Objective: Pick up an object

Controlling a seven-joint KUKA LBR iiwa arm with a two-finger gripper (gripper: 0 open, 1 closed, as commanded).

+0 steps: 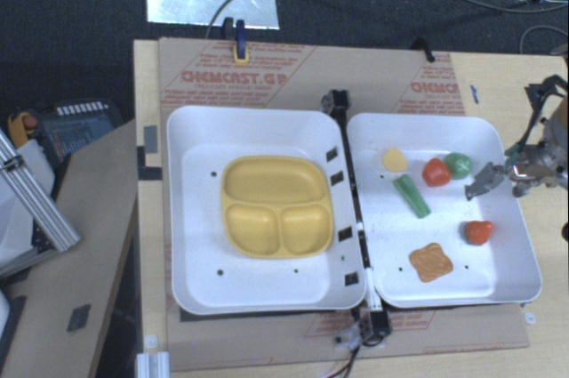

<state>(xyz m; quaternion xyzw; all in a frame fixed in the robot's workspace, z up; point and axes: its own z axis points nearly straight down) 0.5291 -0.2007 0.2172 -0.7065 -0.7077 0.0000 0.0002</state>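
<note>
The right bin (511, 278) holds several toy foods: a yellow round piece (394, 160), a red piece (436, 172) touching a green round piece (459, 163), a long green piece (412, 196), a small red piece (478, 231) and a brown toast-like slab (431, 261). My gripper (481, 185) reaches in from the right edge over the bin's right side. It sits just right of the red and green pair and above the small red piece in the image. Nothing is visibly held in it.
The left bin (191, 278) carries a yellow divided plate (274, 205). A black hinge strip (348, 198) runs between the two bins. Cables (356, 341) lie at the front, and a blue and yellow clamp (239, 38) sits at the back.
</note>
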